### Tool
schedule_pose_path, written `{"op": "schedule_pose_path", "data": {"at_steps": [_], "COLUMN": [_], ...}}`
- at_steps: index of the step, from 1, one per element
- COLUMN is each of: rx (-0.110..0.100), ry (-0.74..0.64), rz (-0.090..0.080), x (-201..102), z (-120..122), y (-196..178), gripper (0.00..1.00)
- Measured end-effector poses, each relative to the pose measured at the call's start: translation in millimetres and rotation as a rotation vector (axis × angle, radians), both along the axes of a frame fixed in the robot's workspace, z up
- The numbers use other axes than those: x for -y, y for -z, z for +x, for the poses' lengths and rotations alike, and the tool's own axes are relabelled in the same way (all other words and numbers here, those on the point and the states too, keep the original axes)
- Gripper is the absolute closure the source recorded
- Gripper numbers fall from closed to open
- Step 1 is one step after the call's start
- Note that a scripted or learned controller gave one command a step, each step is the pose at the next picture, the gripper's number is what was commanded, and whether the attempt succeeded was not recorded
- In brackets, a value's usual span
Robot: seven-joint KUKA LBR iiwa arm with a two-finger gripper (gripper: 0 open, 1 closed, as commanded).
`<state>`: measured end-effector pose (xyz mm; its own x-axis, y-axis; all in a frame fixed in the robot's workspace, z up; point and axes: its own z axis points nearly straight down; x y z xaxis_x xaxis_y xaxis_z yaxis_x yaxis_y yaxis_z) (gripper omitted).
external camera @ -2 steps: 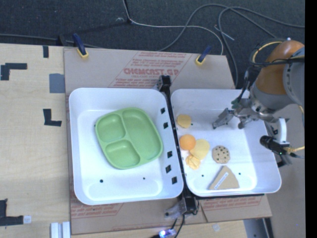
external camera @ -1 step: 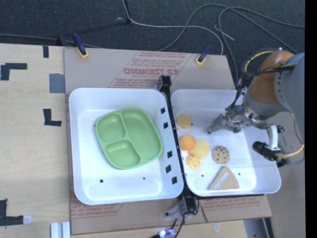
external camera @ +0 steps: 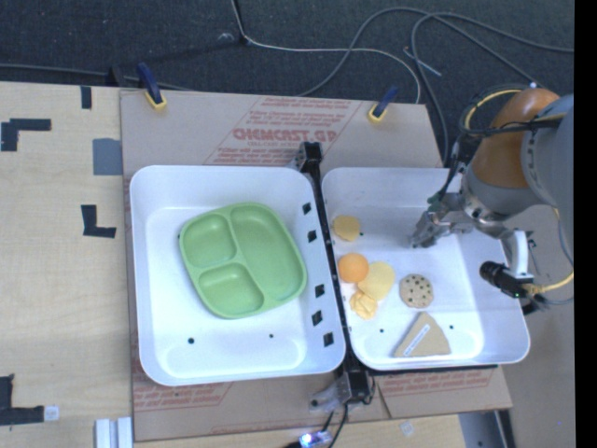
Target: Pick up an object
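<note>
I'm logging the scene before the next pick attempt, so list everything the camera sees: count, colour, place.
left bin: 1, white, left half of the bench
right bin: 1, white, beside the left bin
divided plate: 1, green, in the left bin
round yellow piece: 1, pale yellow, right bin, near the divider
orange ball: 1, orange, right bin, below the yellow piece
yellow pieces: apparently 2, yellow, touching the orange ball
cookie: 1, tan with dark chips, right bin middle
wedge: 1, tan, right bin front
clamps: 2, blue and yellow, back edge of the cardboard
arm: 1, grey with orange band, from the right
pincer: 1, grey, low over the right bin
</note>
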<state>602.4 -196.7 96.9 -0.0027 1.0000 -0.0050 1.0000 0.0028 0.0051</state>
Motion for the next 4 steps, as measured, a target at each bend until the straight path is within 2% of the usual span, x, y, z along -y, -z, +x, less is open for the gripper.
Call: {"op": "schedule_pose_path", "data": {"at_steps": [1,3,4], "rx": [-0.001,-0.002,-0.007], "ry": [0.001,0.001,-0.003], "rz": [0.004,0.004,0.006], "x": [3.0,4.3,-49.5], "z": [6.0,8.5,7.2], "y": [-61.4,-145.3,-131.2], "gripper": [1.0,1.0,1.0]}}
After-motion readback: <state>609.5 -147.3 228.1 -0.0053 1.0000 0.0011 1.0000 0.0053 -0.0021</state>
